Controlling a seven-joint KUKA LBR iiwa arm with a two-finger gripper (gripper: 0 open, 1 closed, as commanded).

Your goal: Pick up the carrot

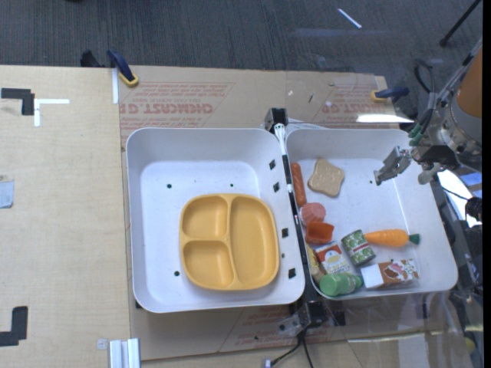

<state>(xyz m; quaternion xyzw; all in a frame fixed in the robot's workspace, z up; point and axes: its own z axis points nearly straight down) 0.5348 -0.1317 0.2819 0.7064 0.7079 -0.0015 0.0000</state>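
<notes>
Camera view, left to right: yellow divided plate (229, 241) in left bin (146, 205); right bin (430, 282) holds toast slice (326, 178), small cartons, and the carrot (391, 238) (lying flat, green tip pointing right) near its front right. Gripper (406, 167) hovers above the carrot, fingers spread, holding nothing.

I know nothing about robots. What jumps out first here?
The yellow three-compartment plastic plate sits alone in the left white bin. In the right white bin, toy foods crowd the near-left corner, with the orange toy carrot lying apart. The metal two-finger gripper hangs above that bin's far right.
</notes>
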